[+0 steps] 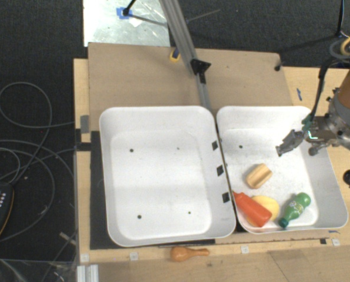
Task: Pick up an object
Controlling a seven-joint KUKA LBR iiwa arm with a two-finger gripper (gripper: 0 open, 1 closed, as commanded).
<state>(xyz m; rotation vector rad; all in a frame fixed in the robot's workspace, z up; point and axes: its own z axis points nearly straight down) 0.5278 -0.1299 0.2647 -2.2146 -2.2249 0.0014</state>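
The right bin (263,125) holds a tan cylinder-shaped block (259,175) near its middle. A red-orange piece (252,210), a yellow rounded piece (268,204) and a green bottle (295,209) lie along its front edge. My gripper (300,147) hovers over the right side of this bin, behind and to the right of the tan block. Its fingers are spread open with nothing between them. One dark finger (287,143) points left toward the bin's middle.
The left bin (157,119) stands beside the right one, joined by black clips. An orange pear-shaped object (189,252) lies on the bench in front of the bins. A slanted grey pole (180,28) crosses the back.
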